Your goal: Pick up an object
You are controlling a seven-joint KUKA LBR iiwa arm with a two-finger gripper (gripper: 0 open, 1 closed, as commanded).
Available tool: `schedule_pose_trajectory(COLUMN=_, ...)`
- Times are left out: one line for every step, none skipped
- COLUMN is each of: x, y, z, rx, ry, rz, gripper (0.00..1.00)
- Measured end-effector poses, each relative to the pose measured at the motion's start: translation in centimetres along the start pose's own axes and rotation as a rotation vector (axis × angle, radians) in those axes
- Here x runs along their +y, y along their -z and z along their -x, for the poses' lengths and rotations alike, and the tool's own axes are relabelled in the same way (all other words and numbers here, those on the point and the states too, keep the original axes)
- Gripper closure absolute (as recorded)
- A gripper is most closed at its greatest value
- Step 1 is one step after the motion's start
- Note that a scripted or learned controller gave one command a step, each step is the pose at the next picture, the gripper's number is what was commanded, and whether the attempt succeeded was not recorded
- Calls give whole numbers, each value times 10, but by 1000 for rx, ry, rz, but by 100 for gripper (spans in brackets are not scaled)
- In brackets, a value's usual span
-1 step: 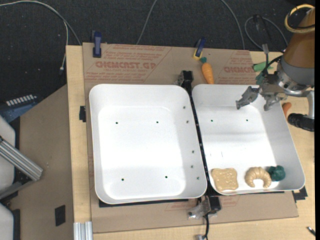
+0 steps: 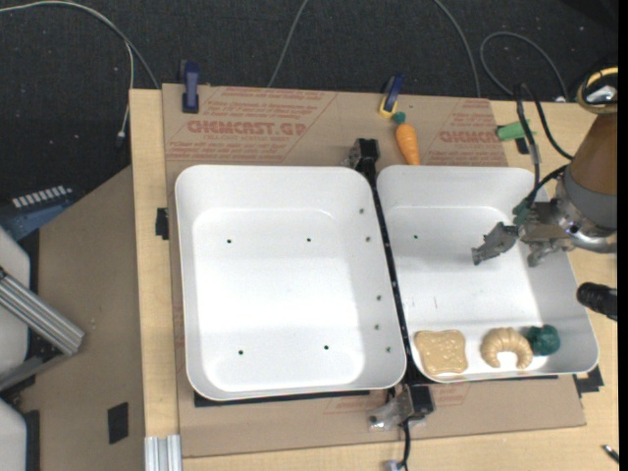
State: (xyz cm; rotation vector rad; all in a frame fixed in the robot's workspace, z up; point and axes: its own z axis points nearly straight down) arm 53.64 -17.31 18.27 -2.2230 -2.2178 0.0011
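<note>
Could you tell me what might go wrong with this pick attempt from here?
The toast, croissant and green object crowd the right bin's near wall, so the fingers may strike the wall or nudge a neighbour. The gripper hovers well short of them.

Gripper hangs over right bin, holding nothing. At bin's near edge: tan toast piece, croissant, green obj. Carrot just beyond bin's far rim.
</note>
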Motion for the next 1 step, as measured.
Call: schedule_pose_trajectory(x=20, y=-102, z=-11, rx=1, ry=4, rz=-4, gripper=0)
